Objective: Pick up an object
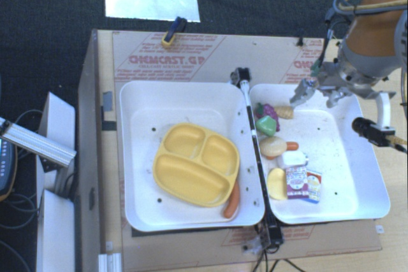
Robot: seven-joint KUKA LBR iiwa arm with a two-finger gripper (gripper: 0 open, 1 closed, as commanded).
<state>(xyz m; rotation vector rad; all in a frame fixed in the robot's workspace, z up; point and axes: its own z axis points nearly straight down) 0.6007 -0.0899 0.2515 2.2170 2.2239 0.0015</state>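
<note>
Camera view: the gripper (317, 91) hangs above the right bin's (357, 200) far rim, fingers spread and holding nothing. Toy food lies heaped along that bin's left side, a green piece (266, 125) nearest, just beside a tan one (273, 147). Both look light, stiff and smooth, likely slippery; pinching across the green piece's middle seems surest. A yellow tray (194, 164) sits in the left bin (140, 137).

We see a yellow tray (196, 164) in the left bin (143, 137), a sausage (232, 201) touching its corner.
</note>
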